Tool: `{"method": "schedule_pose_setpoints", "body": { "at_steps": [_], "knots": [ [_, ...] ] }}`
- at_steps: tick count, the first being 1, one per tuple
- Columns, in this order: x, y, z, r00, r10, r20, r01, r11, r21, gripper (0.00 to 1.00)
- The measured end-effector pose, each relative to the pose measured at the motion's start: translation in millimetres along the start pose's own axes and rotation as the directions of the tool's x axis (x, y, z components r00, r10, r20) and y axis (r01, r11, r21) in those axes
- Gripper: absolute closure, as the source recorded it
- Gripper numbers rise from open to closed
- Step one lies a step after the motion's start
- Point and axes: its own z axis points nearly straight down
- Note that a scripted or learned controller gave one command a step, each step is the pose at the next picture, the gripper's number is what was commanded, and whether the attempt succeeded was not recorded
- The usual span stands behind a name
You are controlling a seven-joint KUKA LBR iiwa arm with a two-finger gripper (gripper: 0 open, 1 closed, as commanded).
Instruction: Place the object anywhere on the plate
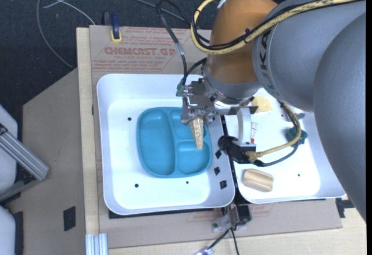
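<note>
Grey arm (314, 45), orange band (238, 21), yellow-blk cables (279, 13)

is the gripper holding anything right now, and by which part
Yes: the gripper pinches a slim tan object by its top end; the rest hangs over the blue plate.

Tan rounded block (257, 179) lower right in right bin (308, 181); pale yellow piece (263, 104) above it; blue clamp (115, 25) upper left on desk (139, 50).
</note>
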Motion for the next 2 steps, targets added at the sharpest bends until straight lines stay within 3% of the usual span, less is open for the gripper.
{"method": "schedule_pose_setpoints", "body": {
  "at_steps": [1,2],
  "knots": [
    [33.7,1.8,2.1,1.000,0.003,0.001,-0.003,1.000,0.000,1.00],
    [33.9,1.7,2.0,1.000,0.003,0.001,-0.003,1.000,0.000,0.00]
  ]
}}
